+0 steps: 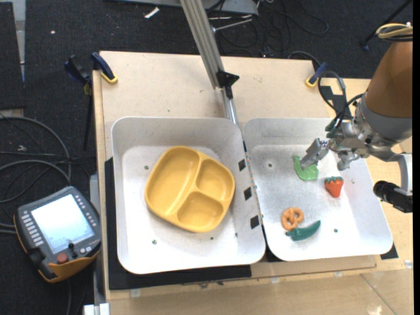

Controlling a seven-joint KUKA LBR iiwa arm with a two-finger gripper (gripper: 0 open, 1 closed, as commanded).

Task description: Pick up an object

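Note:
In the right bin [367,238] lie a light green object [306,169], a red strawberry [335,186], an orange pretzel [292,217] and a dark green pepper [304,230]. My gripper [330,153] hangs over the bin's upper middle, between the green object and the strawberry. Its fingers are spread, one finger [316,152] reaching down to the left over the green object, and nothing is held between them.
The left bin [131,143] holds a yellow divided plate [190,188]. A metal pole [207,41] slants down to the seam between the bins. A teach pendant [56,231] lies off the bench at the lower left. Clamps sit at the bench's back corners.

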